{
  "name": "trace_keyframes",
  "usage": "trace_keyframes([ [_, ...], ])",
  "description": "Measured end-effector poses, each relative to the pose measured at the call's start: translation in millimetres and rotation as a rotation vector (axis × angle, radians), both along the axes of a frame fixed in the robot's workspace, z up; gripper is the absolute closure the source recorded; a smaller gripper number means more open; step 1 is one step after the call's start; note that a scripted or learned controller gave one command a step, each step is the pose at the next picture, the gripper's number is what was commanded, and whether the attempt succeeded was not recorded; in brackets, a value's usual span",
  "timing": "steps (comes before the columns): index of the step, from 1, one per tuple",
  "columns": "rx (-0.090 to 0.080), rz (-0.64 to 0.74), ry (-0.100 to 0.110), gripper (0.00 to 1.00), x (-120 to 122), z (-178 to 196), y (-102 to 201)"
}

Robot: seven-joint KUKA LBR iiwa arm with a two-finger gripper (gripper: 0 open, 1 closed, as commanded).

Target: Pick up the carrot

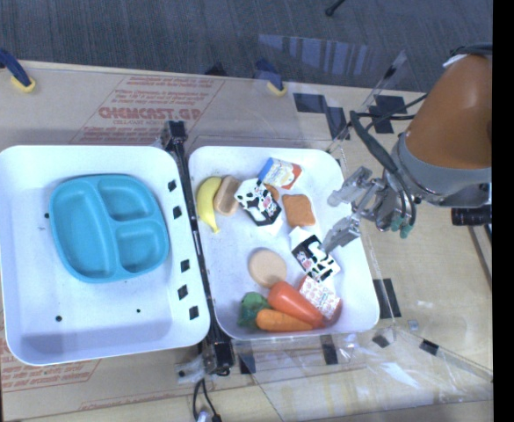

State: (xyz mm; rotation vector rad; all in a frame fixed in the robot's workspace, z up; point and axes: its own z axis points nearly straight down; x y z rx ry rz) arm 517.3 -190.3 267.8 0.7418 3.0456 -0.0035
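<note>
The carrot is orange with a green leafy end at its left; it lies along the front edge of the right bin, beside a red-and-white packet. My gripper hovers at the right bin's right rim, up and to the right of the carrot. Its two grey fingers are spread apart with nothing between them. A black-and-white carton lies just below the lower finger.
The right bin also holds a banana, a bread piece, a cow-patterned carton, an orange-white box, a toast-like piece and a tan disc. The left bin holds a blue divided tray.
</note>
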Motion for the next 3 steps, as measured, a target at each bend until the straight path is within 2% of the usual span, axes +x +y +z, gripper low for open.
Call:
trace_keyframes([
  [1,0.008,0.108,0.016,0.0,-42.6,-134.7,34.4],
  [2,-0.012,0.882,-0.009,0.0,-33.3,-149.2,84.7],
  [3,-0.022,0.898,-0.022,0.0,-21.5,-166.9,44.6],
])
